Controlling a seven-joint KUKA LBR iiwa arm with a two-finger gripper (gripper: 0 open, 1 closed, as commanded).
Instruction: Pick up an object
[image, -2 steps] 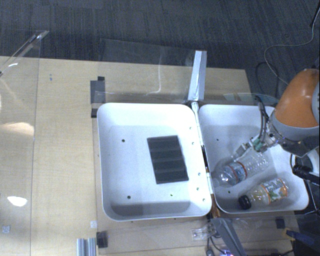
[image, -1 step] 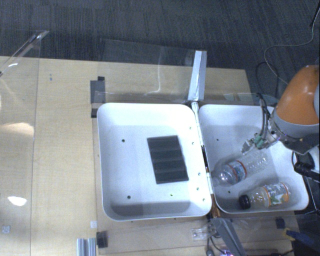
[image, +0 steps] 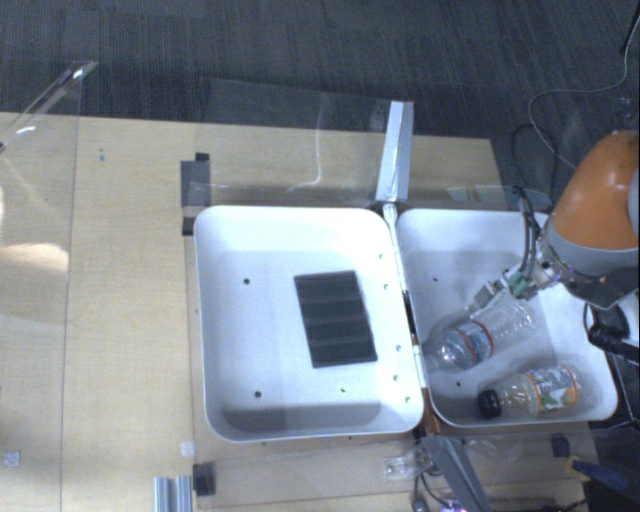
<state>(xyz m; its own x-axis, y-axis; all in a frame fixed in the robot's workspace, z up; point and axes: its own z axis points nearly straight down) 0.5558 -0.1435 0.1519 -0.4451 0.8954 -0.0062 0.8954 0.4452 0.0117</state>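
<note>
Bins: two, side by side on the bench (image: 120, 300).
Left bin (image: 230, 330): one dark ribbed rectangular pad (image: 335, 318), long axis running near to far, slightly slanted.
Right bin (image: 450, 240): two plastic bottles.
Clear bottle (image: 480, 335): lies on its side mid-bin, cap end toward the lower left, long axis diagonal.
Labelled bottle (image: 530, 392): lies near the front wall, black cap pointing left, long axis nearly left-right.
Gripper (image: 522, 283): at the clear bottle's upper right end; grip state cannot be told.

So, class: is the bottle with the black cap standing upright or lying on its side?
On its side. The bottle lies flat along the right bin's floor, cap pointing left.
</note>
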